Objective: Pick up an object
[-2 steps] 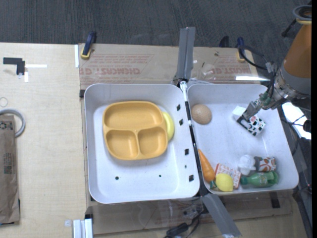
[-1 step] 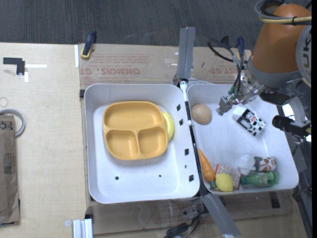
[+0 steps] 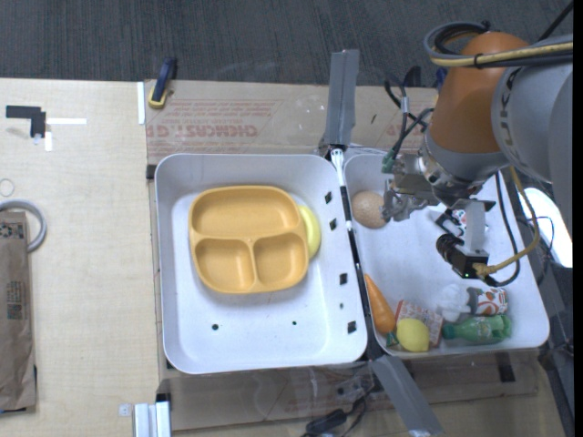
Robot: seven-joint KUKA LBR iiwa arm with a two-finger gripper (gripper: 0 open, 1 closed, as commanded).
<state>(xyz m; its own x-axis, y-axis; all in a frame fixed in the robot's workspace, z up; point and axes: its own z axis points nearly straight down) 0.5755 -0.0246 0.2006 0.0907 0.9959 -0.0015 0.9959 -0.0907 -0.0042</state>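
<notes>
The right bin (image 3: 537, 321) holds a tan round object (image 3: 367, 209) at its far left corner. An orange carrot (image 3: 381, 306), a yellow lemon (image 3: 413, 335), a green bottle (image 3: 475, 330) and a small red-and-white container (image 3: 488, 299) lie along its near edge. My gripper (image 3: 397, 206) hangs low in the right bin, just right of the tan round object and close to touching it. The grey arm with its orange band (image 3: 474, 98) covers the bin's far right part.
The left bin (image 3: 182, 335) holds a yellow divided tray (image 3: 248, 238) with a yellow-green thing (image 3: 312, 230) tucked under its right edge. A grey divider bar (image 3: 342, 107) runs between the bins. Crumpled clear plastic (image 3: 452, 297) lies by the bottle. Cables (image 3: 455, 248) hang below the wrist.
</notes>
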